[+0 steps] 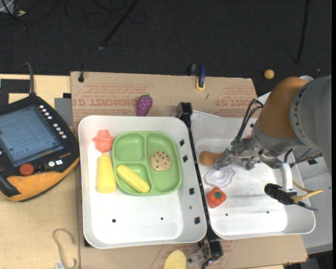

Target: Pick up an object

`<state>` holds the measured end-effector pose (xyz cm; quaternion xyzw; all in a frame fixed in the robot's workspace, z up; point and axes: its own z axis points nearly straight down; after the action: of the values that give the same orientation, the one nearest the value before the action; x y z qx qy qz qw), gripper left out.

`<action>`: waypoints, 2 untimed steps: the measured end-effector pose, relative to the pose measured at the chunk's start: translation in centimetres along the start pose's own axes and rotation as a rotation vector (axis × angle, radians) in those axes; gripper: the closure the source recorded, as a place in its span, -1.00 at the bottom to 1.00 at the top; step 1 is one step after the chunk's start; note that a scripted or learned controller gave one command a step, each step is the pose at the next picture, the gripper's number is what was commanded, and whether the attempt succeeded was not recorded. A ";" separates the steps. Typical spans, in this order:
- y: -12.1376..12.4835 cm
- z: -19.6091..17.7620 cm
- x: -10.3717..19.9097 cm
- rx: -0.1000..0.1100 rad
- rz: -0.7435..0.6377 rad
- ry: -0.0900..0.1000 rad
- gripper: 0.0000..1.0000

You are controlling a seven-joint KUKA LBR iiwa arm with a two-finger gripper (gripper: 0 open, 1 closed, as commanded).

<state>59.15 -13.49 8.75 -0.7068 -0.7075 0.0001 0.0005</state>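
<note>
**Gripper low over right bin beside brown lump; grip state unreadable**

The arm (285,116) reaches in from the right. Its gripper (231,157) sits low over the upper left part of the right bin (269,220). From where I stand I cannot tell whether the gripper is apart or together.

Three objects lie in that bin close to its left wall. A brown lump (206,158) lies just left of the gripper. A pale translucent piece (219,176) lies just below the gripper. A red piece with a green top (215,197) lies lower again, apart from the gripper.

The left bin (134,223) holds a green divided plate (119,150). The plate bears a corn cob (133,178) in one compartment and a speckled cookie (160,161) in another. A yellow bottle (105,174) and a pink piece (103,141) lie beside the plate's left edge.

A purple grape bunch (144,104) lies on the cardboard behind the left bin. A teach pendant (28,144) rests on the bench at far left.
</note>
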 end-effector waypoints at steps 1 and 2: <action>0.1 -1.3 -0.1 -0.004 0.002 0.002 1.00; 0.8 -7.5 -0.1 -0.005 0.002 -0.001 1.00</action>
<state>60.00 -13.57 16.20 -0.7073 -0.7069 -0.0012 -0.0016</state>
